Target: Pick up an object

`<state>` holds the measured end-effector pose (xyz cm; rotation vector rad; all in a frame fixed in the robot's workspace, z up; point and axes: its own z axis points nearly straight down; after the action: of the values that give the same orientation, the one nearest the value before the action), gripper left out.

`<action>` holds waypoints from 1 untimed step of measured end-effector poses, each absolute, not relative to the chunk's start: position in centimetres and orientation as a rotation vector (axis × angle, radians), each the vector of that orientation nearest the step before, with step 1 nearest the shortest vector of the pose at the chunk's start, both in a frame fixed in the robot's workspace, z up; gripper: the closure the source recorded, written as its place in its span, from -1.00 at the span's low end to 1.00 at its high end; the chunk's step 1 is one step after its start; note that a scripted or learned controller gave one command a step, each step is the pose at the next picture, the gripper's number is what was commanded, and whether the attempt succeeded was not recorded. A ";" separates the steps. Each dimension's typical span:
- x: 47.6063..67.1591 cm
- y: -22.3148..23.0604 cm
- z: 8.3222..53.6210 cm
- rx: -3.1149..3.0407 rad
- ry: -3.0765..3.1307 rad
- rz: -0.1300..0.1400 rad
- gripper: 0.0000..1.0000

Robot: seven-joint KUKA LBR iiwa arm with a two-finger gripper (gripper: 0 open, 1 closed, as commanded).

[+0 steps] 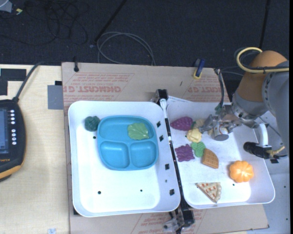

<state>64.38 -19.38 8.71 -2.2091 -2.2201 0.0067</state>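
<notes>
Nearest, a pizza slice (209,190) lies in the right bin (263,191) with an orange pumpkin (240,171), waffle (210,159) and purple grapes (181,123). The gripper (205,129) is low beside a yellow toy (195,135); whether its jaws are parted or closed cannot be made out. The left bin (83,189) holds a blue tray (127,143) carrying a green leaf (138,130).

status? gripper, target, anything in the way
Gripper low in the right bin, by the yellow toy. No object seen between fingers. Purple grapes and green piece crowd close.

Blue tray (118,155), 2 white bins (83,179), orange pumpkin (241,171).
</notes>
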 end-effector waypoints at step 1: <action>64.6 -19.5 10.1 -2.217 -2.229 -0.001 1.00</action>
<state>64.56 -19.48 10.11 -2.2171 -2.2287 -0.0013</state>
